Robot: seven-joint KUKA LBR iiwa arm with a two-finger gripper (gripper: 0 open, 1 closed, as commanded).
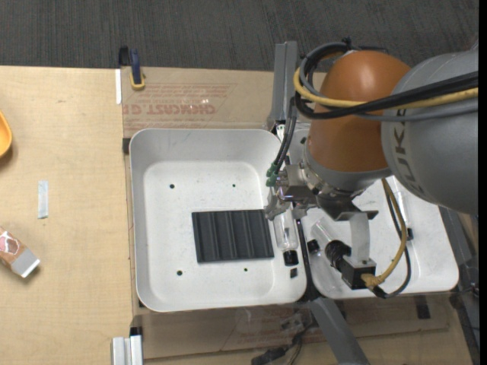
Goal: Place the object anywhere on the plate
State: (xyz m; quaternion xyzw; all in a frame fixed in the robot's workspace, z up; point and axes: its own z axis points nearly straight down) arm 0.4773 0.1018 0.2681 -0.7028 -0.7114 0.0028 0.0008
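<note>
A: Where is the plate lying?
B: The dark ribbed plate (pixel 232 235) is lying flat in the left bin (pixel 152 204).
A: And the claw (pixel 288 238)?
B: It is hanging at the plate's right edge; I cannot tell its grip.

We see a robot lab. A big grey and orange robot arm (pixel 380 128) with loose yellow cables (pixel 396 101) reaches over two white bins (pixel 144 204) on a brown tabletop (pixel 61 128).
</note>
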